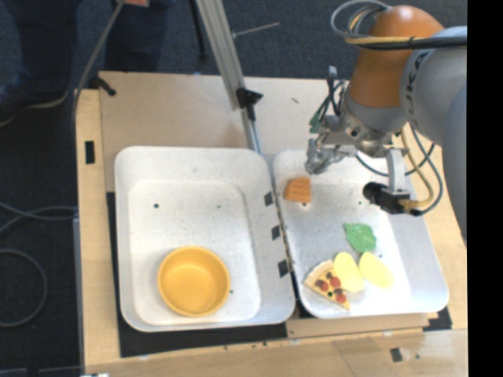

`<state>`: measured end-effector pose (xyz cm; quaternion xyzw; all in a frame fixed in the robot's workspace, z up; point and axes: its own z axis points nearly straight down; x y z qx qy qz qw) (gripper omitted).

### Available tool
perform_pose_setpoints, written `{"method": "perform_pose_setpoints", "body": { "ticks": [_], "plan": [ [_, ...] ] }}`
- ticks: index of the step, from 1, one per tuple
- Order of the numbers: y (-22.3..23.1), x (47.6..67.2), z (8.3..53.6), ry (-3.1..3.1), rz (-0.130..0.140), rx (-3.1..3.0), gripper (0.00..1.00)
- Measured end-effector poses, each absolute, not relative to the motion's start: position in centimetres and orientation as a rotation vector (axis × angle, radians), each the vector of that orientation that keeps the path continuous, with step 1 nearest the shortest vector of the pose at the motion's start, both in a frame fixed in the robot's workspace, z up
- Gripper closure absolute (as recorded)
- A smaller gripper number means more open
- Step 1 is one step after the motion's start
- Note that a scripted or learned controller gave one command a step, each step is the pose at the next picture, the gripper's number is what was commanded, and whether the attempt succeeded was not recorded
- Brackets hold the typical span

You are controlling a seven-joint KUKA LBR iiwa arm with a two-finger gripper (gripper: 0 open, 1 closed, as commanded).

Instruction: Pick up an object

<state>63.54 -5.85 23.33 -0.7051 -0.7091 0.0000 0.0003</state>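
Observation:
My gripper hangs over the back left corner of the right bin, just above and a little right of an orange-brown block that lies on the bin floor. Nothing shows between the fingers. Toward the bin's front lie a green leaf-shaped piece, two pale yellow pieces and a toy pizza slice.
The left bin holds a yellow bowl near its front. A slanted metal pole rises from the bench behind the bins. The arm's cables and a black fitting hang over the right bin's back right.

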Motion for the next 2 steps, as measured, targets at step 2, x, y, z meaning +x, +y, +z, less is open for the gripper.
{"method": "perform_pose_setpoints", "body": {
  "ticks": [2],
  "plan": [
    [5.0, 59.5, 24.7, -2.229, -0.004, -2.212, 1.0]
  ]
}}
